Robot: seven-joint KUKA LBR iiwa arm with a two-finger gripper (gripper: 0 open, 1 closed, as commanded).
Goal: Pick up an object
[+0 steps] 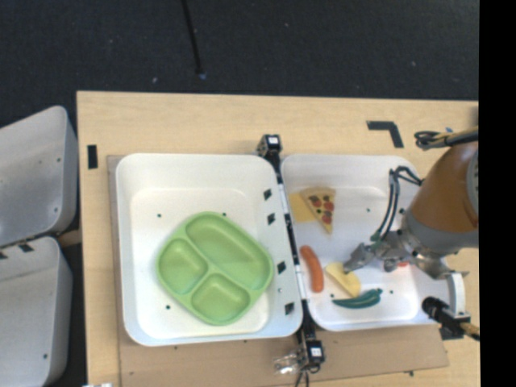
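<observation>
Claw (360, 257) sits low in right bin (363, 172), above cheese (342, 280); finger state: cannot tell. Sausage (313, 268), pepper (359, 299), pizza (316, 206) lie in same bin. Left bin (141, 184) holds green tray (214, 268).

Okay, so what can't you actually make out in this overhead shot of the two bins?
- Gripper: too small and blurred in the camera view to judge its grip.
- Yellow piece: partly under the gripper; shape unclear.
- Arm: cut off by the right edge, hiding part of the right bin.
- Pizza slice toppings: too small.
</observation>
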